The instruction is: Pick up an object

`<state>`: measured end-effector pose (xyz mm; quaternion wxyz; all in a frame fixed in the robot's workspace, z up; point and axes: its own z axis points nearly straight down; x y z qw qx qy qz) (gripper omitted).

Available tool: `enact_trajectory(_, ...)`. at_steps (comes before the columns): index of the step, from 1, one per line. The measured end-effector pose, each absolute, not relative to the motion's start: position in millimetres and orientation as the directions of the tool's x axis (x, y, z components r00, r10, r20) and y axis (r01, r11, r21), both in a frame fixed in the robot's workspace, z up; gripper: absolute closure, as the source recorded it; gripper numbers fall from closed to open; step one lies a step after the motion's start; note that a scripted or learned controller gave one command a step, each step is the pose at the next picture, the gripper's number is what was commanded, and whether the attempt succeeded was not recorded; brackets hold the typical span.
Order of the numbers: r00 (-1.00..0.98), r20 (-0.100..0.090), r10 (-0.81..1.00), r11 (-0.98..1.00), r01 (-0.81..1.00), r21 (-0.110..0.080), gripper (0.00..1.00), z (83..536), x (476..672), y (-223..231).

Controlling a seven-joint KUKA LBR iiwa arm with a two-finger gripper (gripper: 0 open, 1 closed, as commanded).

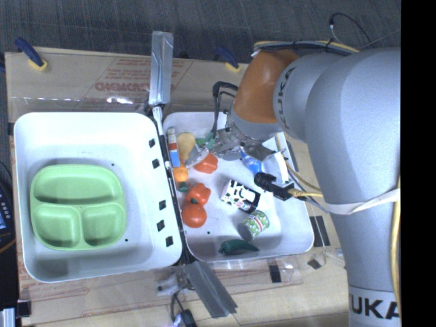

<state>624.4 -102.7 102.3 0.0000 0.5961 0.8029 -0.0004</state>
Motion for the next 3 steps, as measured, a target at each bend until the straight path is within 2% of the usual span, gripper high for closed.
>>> enact_trajectory(1, -0.293, 0.000, 0.956, 0.293, 0.956, -0.001, 1.00, 112.2, 624.6, -102.5)
enact_trajectory(2, -0.572, -0.001, 0.820, 0.572, 0.820, 0.000, 1.00, 210.2, 600.0, -104.7)
enact_trajectory(3, -0.312, -0.001, 0.950, 0.312, 0.950, 0.000, 1.00, 224.6, 636.9, -89.4)
